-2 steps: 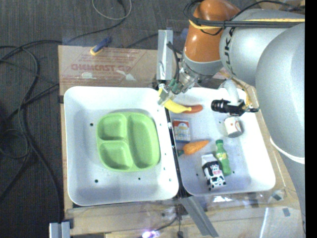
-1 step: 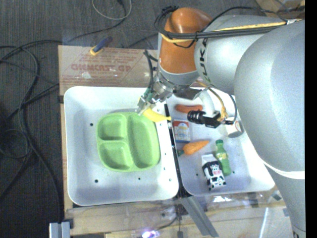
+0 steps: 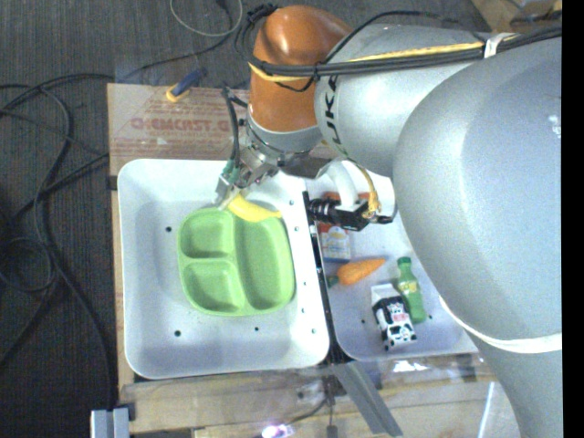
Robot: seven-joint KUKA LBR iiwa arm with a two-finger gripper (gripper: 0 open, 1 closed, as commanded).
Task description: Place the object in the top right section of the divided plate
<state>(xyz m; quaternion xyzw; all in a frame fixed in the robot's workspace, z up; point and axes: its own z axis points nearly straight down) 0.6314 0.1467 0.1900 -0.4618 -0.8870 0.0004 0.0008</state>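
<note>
the end effector (image 3: 239, 177) hangs over the upper edge of the green divided plastic plate (image 3: 239, 263) in the left white bin (image 3: 146, 245). the curved yellow banana-like toy (image 3: 252, 210) lies just below it on the plate's top rim; i cannot tell whether it is gripped. it looks light, smooth and probably slippery; take it across its middle.

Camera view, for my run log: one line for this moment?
gripper: over plate's top edge | banana: on green divided plate rim | grasp: unclear

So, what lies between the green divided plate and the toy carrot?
In the camera view, the adjoining rims of the two white bins lie between the green plate and the carrot.
</note>
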